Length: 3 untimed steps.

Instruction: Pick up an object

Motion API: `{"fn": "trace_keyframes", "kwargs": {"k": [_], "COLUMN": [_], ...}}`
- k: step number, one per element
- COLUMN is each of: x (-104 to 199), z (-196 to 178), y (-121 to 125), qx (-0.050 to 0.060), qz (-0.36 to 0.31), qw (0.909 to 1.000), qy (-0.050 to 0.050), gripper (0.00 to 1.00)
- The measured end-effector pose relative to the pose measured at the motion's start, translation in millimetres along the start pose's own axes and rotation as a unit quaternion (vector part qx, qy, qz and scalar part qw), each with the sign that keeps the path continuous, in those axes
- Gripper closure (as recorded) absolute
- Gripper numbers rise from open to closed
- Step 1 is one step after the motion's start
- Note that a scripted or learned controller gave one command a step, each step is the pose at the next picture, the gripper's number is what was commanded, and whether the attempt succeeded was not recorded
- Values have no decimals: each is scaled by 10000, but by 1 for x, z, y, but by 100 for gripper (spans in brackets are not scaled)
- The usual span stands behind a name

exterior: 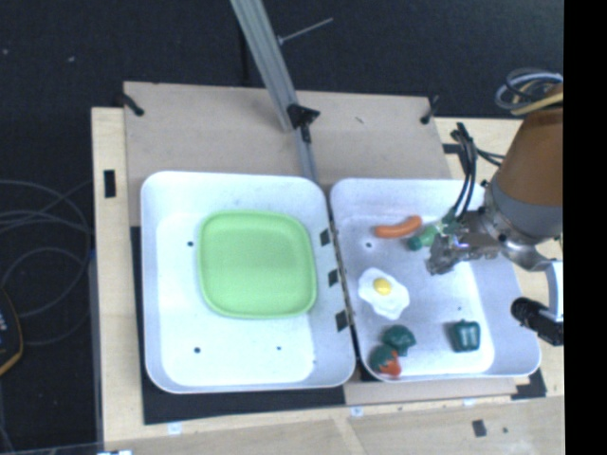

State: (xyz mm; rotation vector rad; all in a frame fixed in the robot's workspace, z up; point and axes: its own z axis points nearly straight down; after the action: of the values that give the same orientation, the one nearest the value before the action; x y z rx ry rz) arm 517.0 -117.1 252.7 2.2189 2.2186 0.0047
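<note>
- The wooden bench (379,136) carries two shallow white bins side by side.
- The left bin (171,282) holds a flat, pale green square plate (256,263).
- The right bin (498,354) holds a toy fried egg (383,292), an orange sausage (396,227), a dark green pepper (464,336), a green-and-red piece (391,348) and a small green piece (420,241).
- The hand (441,254) sits low beside the small green piece; I cannot tell its state.
</note>
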Motion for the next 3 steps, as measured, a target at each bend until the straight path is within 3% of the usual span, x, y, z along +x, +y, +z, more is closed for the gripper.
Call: {"fn": "trace_keyframes", "kwargs": {"k": [3], "x": [134], "z": [-11], "y": [53], "qx": [21], "qz": [-17], "qw": [10000], "qy": [6], "gripper": [100]}}
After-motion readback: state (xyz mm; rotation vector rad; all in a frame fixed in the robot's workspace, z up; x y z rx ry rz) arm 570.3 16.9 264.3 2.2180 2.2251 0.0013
